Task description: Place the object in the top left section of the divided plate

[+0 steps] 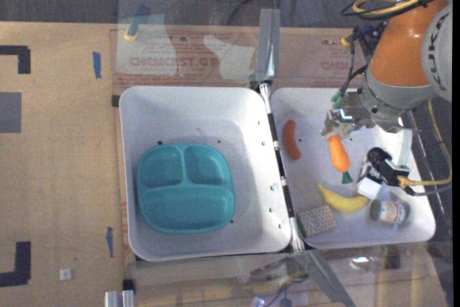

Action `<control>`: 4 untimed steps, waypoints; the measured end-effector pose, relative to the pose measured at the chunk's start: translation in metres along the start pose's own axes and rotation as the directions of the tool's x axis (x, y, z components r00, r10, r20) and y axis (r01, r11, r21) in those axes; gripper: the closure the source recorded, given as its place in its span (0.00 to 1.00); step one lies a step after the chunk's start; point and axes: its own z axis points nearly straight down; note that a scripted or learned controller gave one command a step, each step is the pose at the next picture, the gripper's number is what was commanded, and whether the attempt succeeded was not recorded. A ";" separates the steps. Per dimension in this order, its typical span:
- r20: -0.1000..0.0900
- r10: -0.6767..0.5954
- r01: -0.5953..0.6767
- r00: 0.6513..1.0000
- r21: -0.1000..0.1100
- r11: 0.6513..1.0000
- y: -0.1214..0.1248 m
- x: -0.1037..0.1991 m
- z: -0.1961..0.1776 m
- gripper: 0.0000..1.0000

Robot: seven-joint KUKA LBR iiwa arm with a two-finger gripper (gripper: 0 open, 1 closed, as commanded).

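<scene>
In the right bin [402,223] the carrot [338,154] lies just below the gripper [343,120], long axis running up-down in the frame, while the teal divided plate [185,188] waits well apart toward the lower left; finger state I cannot tell.

Mirrored red lettering on the clear sheet [188,57] cannot be read; "KU" stands on the arm [431,47].

Smooth teal plastic divided plate [185,188]
</scene>
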 end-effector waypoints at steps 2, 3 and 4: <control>0.000 -0.043 0.043 0.999 0.003 0.999 -0.016 0.163 -0.147 1.00; 0.000 0.010 -0.010 1.000 0.002 1.000 -0.063 0.244 -0.178 1.00; 0.000 -0.170 0.170 0.986 0.006 0.985 -0.075 0.300 -0.143 1.00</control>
